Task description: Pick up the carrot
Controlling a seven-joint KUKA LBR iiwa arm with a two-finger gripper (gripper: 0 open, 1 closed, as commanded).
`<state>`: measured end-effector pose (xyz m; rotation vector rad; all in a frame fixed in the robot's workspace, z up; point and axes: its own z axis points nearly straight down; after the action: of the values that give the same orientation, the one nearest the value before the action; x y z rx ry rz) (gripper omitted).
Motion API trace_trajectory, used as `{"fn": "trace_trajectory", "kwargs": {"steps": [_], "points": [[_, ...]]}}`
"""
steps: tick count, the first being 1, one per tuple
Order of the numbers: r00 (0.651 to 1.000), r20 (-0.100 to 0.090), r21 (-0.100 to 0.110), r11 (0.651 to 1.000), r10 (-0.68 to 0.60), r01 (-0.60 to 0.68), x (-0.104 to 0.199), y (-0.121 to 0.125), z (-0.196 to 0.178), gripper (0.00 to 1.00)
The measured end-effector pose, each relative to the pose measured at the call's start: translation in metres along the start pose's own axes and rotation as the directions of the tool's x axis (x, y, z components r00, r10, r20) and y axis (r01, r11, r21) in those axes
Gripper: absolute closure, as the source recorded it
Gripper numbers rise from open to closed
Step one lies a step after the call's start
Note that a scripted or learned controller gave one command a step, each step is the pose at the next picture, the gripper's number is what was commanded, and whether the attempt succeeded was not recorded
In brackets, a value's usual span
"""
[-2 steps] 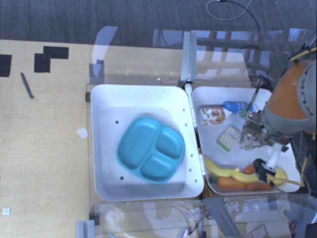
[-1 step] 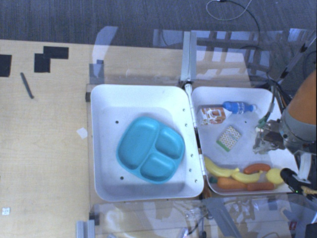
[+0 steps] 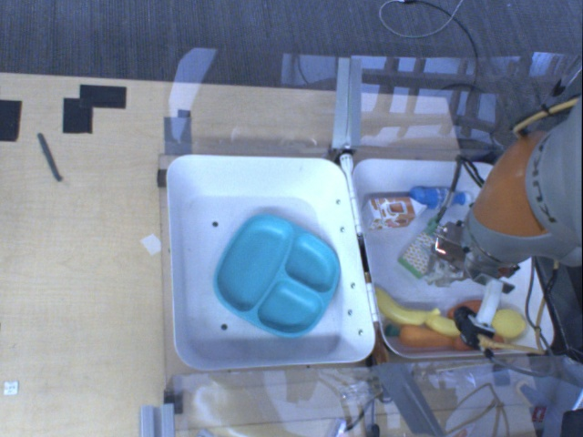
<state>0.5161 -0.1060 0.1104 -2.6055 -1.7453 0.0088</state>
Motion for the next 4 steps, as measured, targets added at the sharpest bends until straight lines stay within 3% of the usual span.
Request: {"fn": "trace_trajectory", "kwargs": {"steps": [1,2,3,4], "points": [[0.998,0.000,-0.004,0.998,-0.058,0.058,-0.047,-0.013,-0.061,1.00],[0.995,-0.001,-0.001,0.995,0.095,-0.095,-0.065,-0.006,-0.012,1.00],[0.995,0.000,-0.005,0.995,-0.095,0.095,0.000,-0.031,-0.100,1.00],[0.936,0.000,-0.001,0.936,-0.353,0.353,-0.001,-0.032,-0.030,1.00]]}}
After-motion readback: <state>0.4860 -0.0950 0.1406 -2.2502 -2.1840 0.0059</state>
